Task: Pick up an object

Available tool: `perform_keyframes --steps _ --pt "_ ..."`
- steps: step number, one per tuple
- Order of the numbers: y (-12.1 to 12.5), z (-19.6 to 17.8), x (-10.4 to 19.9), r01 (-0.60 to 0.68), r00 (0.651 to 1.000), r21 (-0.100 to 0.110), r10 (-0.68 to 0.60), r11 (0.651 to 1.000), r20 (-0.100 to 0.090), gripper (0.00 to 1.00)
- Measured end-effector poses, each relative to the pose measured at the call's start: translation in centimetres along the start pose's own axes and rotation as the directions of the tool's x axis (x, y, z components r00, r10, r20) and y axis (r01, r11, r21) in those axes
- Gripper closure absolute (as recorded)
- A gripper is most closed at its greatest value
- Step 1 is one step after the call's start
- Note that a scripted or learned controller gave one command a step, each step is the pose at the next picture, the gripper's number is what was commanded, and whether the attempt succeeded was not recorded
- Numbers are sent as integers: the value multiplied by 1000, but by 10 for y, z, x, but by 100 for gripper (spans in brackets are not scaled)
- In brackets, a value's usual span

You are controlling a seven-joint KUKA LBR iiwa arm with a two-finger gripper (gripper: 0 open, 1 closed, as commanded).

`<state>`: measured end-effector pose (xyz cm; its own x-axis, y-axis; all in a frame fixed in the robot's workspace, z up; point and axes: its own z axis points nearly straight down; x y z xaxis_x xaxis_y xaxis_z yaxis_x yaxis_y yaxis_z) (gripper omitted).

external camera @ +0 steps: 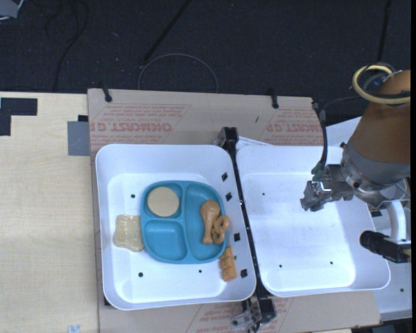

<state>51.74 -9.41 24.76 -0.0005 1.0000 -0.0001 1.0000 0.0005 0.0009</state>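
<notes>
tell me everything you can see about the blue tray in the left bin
The blue tray is a rounded-corner divided plate, seemingly plastic, with three compartments. It lies flat in the left bin, slightly turned. The upper left compartment holds a round tan disc; the right one holds a twisted tan pretzel-like piece; the lower left has nothing in it. A pale flat piece touches its left edge, and a small brown piece sits by its lower right corner.

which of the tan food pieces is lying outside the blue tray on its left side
The pale flat piece, on the bin floor against the blue tray's left edge; the others sit in the tray or at its lower right.

Black cables (173, 61) cross dark floor (215, 26) behind the pale wooden bench (35, 207).
</notes>
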Motion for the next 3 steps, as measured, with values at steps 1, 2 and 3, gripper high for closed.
perform_keyframes --steps 1,2,3 --pt "-13 10 57 3 1000 6 -3 1000 -2 100" --pt "-16 23 113 4 1000 6 -4 1000 -2 100" --pt "-24 33 169 4 1000 7 -4 1000 -2 100"
